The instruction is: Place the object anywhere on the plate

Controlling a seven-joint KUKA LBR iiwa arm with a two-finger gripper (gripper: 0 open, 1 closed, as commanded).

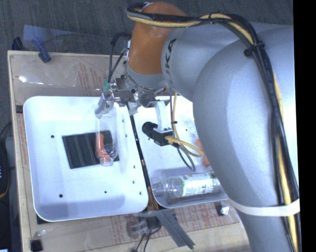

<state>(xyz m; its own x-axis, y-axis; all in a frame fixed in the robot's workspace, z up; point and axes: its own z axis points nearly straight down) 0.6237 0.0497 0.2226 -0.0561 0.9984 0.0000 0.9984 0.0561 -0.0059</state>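
I count one dark plate [85, 149], one gripper [105, 150] above its right edge clamping an orange-capped tube [100, 145], plus one bottle [187, 186] far right.

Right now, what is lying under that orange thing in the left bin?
The orange object lies on the right edge of a dark ribbed plate, which rests on the left bin's white floor. Translucent gripper fingers cover part of it, hiding the plate beneath.
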